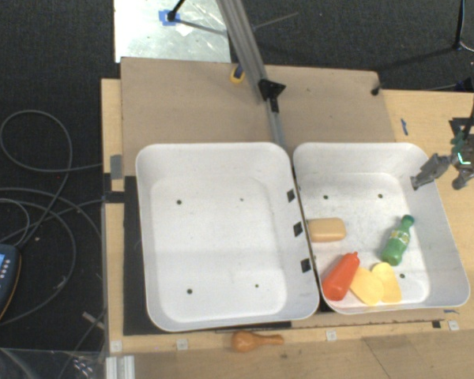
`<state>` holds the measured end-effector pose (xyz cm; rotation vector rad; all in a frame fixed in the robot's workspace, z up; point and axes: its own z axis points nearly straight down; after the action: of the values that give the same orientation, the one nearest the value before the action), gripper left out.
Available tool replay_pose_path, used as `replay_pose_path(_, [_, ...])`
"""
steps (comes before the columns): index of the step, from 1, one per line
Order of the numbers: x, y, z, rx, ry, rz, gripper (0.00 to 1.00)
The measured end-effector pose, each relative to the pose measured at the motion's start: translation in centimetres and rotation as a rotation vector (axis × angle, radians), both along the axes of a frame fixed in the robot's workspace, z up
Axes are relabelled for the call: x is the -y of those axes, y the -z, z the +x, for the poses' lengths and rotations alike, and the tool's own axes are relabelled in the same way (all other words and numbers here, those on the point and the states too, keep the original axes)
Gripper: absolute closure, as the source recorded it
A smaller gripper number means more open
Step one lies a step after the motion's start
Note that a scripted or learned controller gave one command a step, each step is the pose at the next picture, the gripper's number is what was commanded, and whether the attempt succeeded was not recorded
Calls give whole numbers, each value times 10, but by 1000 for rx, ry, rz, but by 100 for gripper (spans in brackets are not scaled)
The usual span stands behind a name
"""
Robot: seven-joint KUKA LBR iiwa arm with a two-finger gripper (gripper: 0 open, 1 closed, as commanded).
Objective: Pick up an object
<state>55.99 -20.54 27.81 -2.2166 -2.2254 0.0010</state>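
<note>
the gripper (446, 172) hangs at the upper right rim of the right bin (363, 160), its fingers spread apart with nothing between them. candidates lie toward that bin's near side: a tan block (326, 229) by the left wall, a red bottle (341, 275) below it, a yellow piece (377, 284) touching the bottle, and a green bottle (396, 242) just right of those. the crowding is the risk (a descent onto the red bottle could nudge the yellow piece, or the fingers could straddle both). no label or writing is legible on anything.
</note>
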Motion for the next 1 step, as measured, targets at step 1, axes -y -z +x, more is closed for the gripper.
replay_pose_path(1, [0,-2,1,3,-1,-1,0])
